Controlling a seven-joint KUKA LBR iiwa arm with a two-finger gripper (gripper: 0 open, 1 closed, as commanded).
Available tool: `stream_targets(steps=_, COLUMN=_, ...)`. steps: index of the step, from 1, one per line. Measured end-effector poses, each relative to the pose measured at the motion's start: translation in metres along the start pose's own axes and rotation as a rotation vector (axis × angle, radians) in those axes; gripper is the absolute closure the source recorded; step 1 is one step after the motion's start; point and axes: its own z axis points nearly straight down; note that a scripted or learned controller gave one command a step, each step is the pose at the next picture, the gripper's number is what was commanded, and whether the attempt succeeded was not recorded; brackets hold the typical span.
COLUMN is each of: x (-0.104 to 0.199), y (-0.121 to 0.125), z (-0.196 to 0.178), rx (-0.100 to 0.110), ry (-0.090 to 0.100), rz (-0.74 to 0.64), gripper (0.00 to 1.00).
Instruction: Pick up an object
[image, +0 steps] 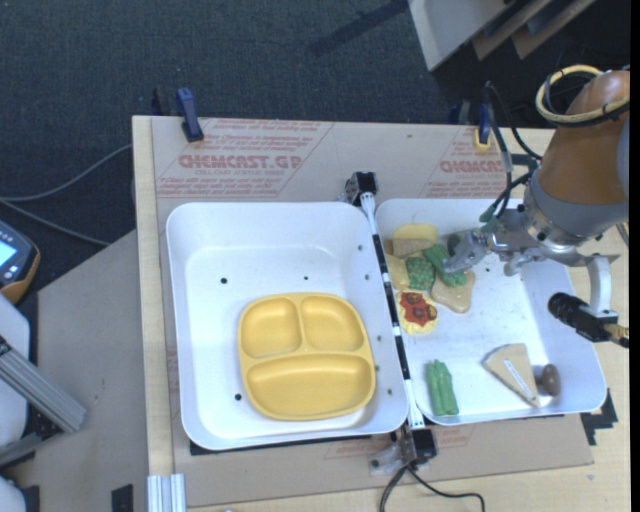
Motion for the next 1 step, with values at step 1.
stream_targets(steps=1, x=-0.0396, y=0.0246, z=0.1185, rx=0.002, ry=0.000, rz=0.003, gripper=0.00)
